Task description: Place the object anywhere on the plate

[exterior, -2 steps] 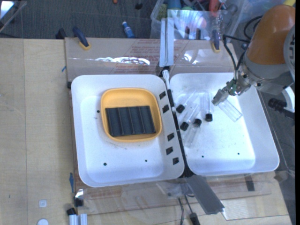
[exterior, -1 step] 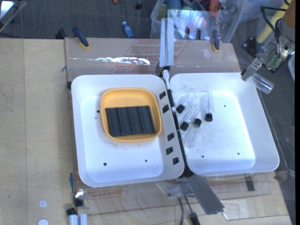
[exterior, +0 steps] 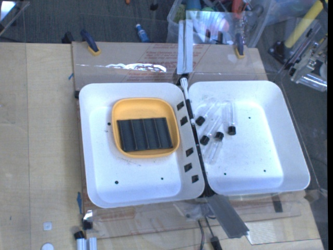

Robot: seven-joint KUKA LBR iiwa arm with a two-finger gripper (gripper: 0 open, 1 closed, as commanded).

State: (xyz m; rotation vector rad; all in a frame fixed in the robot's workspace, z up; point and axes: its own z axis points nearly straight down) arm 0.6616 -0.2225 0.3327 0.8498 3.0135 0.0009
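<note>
Already the ribbed object [exterior: 144, 134] lies on the yellow plate [exterior: 120, 110] (inside its rim); end effector's [exterior: 310, 69] state unclear.

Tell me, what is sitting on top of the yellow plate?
A dark ribbed block lies flat on the yellow plate, inside the left bin. It covers the plate's middle, so what lies under the block cannot be seen.

bright, even overhead light; both white bins [exterior: 244, 176] look nearly blown out, with soft shadows along their inner walls. glare streaks the clear sheet [exterior: 136, 66] behind them. focus is slightly soft throughout, and the image is grainy.
</note>
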